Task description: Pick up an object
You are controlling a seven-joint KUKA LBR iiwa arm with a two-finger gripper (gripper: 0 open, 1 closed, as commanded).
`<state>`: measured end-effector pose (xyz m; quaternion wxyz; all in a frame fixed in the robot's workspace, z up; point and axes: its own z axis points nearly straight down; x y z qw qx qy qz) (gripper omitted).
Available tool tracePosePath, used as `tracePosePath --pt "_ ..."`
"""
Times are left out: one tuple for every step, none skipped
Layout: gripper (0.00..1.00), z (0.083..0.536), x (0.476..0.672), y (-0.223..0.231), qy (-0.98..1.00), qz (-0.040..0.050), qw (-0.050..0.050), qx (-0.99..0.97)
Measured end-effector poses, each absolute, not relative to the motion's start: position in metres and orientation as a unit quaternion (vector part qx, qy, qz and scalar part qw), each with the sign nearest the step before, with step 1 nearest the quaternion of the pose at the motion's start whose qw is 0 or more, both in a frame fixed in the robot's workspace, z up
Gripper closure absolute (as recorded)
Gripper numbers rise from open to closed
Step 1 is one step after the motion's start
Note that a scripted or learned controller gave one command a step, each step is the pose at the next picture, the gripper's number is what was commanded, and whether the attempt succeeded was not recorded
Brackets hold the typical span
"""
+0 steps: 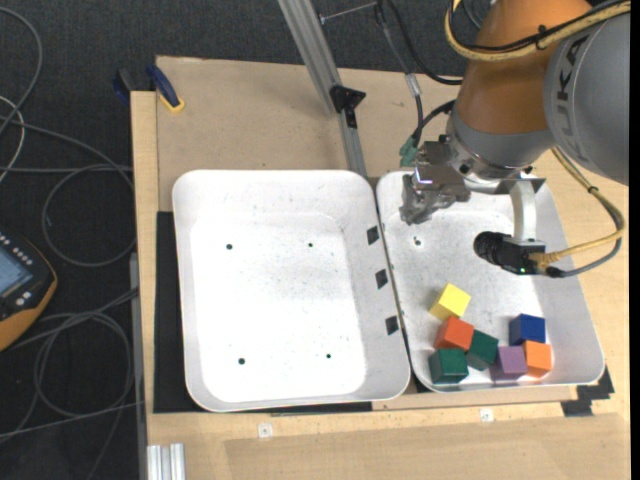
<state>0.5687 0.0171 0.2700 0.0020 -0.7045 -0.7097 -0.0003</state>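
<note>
Clustered blocks sit in the right bin at its near end: yellow, orange, green, purple and blue cubes, small and hard-edged. Above that bin's far end hangs the gripper, holding nothing; whether it is spread cannot be told. Targeting the lone yellow block seems wisest.

A plywood bench top rests on a dark carpeted floor. Thin black cables loop over the carpet left of the bench. A yellow-and-black handheld device lies at the far left of the bench, partly cut by the frame edge. A blue-and-yellow clamp sits on the bench's upper left corner. A slanted aluminium strut crosses above the bench's rear edge. Lighting is even.
</note>
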Motion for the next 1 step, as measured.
tracePosePath --pt "1.0 0.2497 0.5667 0.0712 -0.709 0.0008 0.003 -0.705"
